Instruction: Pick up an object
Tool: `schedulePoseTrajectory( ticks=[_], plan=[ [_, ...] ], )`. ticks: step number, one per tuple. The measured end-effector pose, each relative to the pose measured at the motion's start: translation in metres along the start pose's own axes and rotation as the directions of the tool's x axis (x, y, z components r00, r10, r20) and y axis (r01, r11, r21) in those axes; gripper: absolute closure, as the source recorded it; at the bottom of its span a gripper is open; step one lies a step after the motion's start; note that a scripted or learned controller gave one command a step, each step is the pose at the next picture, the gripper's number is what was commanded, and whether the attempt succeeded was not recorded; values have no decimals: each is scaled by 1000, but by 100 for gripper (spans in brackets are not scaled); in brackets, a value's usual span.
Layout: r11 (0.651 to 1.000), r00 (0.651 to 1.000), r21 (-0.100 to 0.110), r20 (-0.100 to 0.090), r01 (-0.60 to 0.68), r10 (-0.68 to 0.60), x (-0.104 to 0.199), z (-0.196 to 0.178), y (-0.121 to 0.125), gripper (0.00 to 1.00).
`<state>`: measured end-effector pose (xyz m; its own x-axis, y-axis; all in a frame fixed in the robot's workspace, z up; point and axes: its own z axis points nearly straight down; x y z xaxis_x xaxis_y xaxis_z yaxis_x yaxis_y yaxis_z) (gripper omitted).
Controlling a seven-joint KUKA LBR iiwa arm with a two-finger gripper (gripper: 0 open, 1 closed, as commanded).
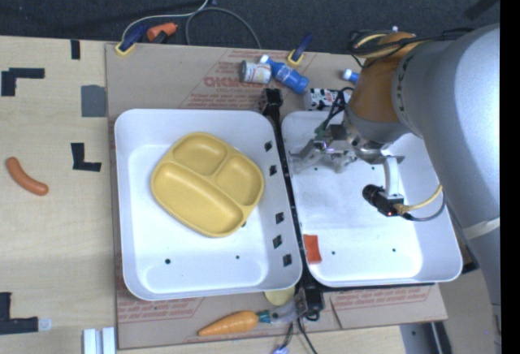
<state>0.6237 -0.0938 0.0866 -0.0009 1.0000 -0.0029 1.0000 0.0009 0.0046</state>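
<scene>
The arm (439, 101) hung over the right bin's (366, 255) far end, end effector (329, 151) low near the divider; whether it was apart or together, I couldn't tell. The yellow plate (207, 183) sat in the left bin (138, 206).

yellow tray (208, 183): smooth matt plastic | bins (138, 149): glossy white plastic | bench (49, 247): pale wood

A robotics lab: taped bench (49, 125), clamped white bins (134, 263).
</scene>
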Motion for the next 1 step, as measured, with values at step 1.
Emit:
schedulePoseTrajectory(
  ticks=[1],
  plan=[
    [1000, 1000, 1, -2, 2, -2, -16, 1, 47, 0]
  ],
)
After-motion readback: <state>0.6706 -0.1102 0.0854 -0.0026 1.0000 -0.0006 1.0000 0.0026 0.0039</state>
